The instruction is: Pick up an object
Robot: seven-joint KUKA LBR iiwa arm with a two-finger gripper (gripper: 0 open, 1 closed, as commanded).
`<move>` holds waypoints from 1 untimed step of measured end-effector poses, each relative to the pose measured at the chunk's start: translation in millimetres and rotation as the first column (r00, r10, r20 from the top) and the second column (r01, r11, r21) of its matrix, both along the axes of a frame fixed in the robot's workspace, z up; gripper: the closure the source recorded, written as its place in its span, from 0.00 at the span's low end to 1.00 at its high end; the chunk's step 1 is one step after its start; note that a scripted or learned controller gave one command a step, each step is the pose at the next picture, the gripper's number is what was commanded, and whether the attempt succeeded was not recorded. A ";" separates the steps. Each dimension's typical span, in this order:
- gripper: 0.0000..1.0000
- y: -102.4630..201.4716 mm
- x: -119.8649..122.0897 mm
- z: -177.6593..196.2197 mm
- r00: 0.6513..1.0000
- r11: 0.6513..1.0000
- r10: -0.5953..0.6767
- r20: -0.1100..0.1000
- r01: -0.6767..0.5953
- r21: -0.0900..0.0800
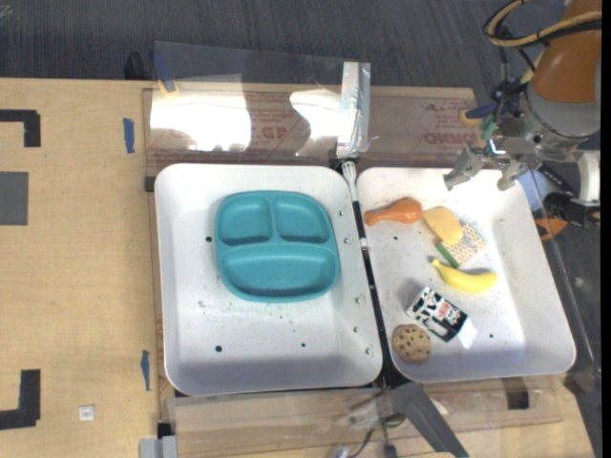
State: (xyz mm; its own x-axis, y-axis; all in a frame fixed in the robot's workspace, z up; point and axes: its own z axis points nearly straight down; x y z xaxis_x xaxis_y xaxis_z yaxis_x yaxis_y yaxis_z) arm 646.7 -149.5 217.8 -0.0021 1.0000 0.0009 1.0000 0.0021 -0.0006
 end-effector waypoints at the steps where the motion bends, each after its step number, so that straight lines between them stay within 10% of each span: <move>1: 0.00 20.6 -57.1 -116.0 0.998 0.998 0.062 0.017 -0.062 -0.005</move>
State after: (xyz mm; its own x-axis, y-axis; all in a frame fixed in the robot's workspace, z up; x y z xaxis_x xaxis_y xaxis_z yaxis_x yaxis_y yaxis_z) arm 589.7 -129.0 101.8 -0.0640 0.9979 -0.0037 0.9978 0.0640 0.0168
